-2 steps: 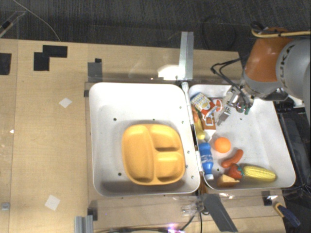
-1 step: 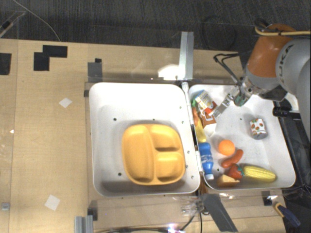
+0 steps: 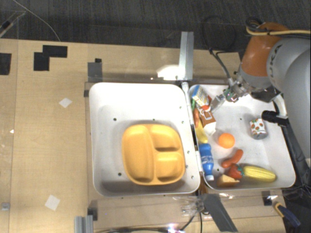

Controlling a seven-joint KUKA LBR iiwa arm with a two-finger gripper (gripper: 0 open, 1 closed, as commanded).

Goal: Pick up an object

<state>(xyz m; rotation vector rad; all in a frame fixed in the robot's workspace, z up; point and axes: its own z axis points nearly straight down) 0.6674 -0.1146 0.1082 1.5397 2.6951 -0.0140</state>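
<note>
I see the jaws (image 3: 232, 94) at the end of the grey arm with its orange band (image 3: 256, 52), low over the far edge of the right-hand shallow white bin (image 3: 272, 111); I cannot tell how far apart they stand, and nothing visible sits between them. The nearest thing is a crumpled red, white and brown snack packet (image 3: 206, 113), at about eight o'clock from the jaws and near them, lying against the bin's left wall. A round orange ball (image 3: 226, 140) lies at six o'clock, well apart. A small white cup with red spots (image 3: 258, 128) sits at four o'clock. Farther down, at about six o'clock, I see a red sausage-shaped toy (image 3: 232, 158) and a yellow plastic corn cob (image 3: 258, 173); a blue bottle (image 3: 206, 160) lies along the left wall at seven o'clock. The left-hand white bin (image 3: 109, 110) holds a yellow divided plastic tray (image 3: 152, 153). Both bins rest on the pale wooden surface (image 3: 43, 144).
</note>
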